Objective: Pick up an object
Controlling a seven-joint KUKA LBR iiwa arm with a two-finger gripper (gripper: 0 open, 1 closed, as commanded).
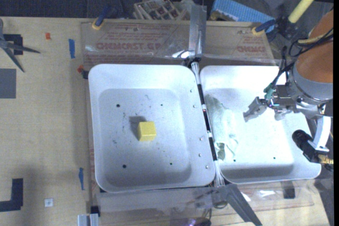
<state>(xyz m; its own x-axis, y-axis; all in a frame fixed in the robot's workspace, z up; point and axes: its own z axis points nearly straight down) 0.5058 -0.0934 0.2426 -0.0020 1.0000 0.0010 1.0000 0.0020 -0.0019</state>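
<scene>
Pale wood makes up the counter [42,129], with two shallow white bins set side by side on it and a clutter of cables, boxes and a blue pad [233,8] crowding the far edge behind them. Strips of blue tape [71,48] and a few black marks dot the bare wood well off to the side.

Sitting in the left bin [106,82] is a small yellow block [147,130], cube-like, with a brighter top face and a slightly darker side, casting a short grey shadow on the bin floor. Dark specks and a few small holes are scattered on the white floor around it.

Over the right bin [254,161] hangs the tool [253,110], reaching in from the grey arm [312,74] with its orange band. Its grey fingers point toward the divider between the bins, and nothing sits between them; whether they are spread or closed I cannot tell from where I stand. Just beyond the tool's tips, against the right bin's wall by the divider, lies a smeared, translucent patch [220,121] that I cannot identify.

From the tool, the yellow block lies well apart, across the divider in the other bin, and a little nearer the front edge of the counter than the tool's tips. Block and tool do not touch.
</scene>
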